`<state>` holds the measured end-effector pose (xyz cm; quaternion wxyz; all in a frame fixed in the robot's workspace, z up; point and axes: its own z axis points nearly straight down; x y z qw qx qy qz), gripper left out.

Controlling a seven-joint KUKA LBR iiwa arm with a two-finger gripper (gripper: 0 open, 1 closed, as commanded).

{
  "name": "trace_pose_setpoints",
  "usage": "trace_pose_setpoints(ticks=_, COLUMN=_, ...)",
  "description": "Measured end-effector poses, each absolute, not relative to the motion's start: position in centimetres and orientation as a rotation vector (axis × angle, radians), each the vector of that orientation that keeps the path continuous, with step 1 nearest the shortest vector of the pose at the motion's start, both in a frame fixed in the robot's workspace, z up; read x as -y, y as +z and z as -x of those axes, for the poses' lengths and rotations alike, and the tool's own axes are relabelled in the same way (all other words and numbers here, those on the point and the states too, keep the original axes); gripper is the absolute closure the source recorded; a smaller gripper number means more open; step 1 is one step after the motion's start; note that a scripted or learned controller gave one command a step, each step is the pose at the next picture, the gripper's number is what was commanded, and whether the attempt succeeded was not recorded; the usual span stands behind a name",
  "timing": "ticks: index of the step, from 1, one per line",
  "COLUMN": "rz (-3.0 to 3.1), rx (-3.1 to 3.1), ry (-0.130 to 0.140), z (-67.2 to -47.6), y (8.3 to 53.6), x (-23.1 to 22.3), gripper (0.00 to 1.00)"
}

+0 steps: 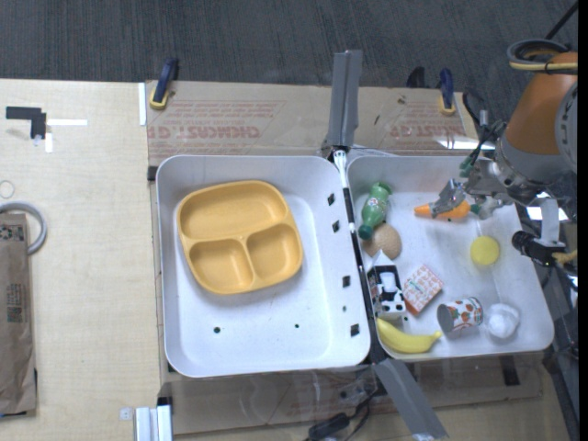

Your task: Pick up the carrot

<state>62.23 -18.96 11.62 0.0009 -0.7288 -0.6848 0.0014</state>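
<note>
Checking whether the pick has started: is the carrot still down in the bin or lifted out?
Down in the bin: the carrot lies on the right bin's floor, with the tool right at it.

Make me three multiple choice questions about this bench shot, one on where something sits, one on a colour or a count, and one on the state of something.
1. Where does the carrot lie?
A. In the right bin, near its far edge
B. On the yellow plate
C. On the wooden bench outside the bins

2. How many compartments does the yellow plate have?
A. One
B. Three
C. Five

3. How does the gripper stand to the carrot?
A. Right at the carrot's end, down in the right bin
B. Hovering over the left bin
C. Resting on the banana

Key: 1 A, the carrot lies in the right bin close to its far wall. 2 B, two ridges split the plate into one large and two small sections. 3 A, the gripper's tip meets the carrot's right end; the banana lies at the near edge.
</note>
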Motion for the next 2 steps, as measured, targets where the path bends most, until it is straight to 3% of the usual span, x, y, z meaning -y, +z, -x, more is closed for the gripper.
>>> trace_pose_setpoints(ticks=1, rz=2.186, rx=2.260, ry=0.001, z=-65.97, y=9.24, x=18.46, gripper=0.00)
trace_pose_setpoints(ticks=2, rz=2.182, rx=2.267, ry=0.003, z=-66.04, y=10.17, x=18.44, gripper=1.00)
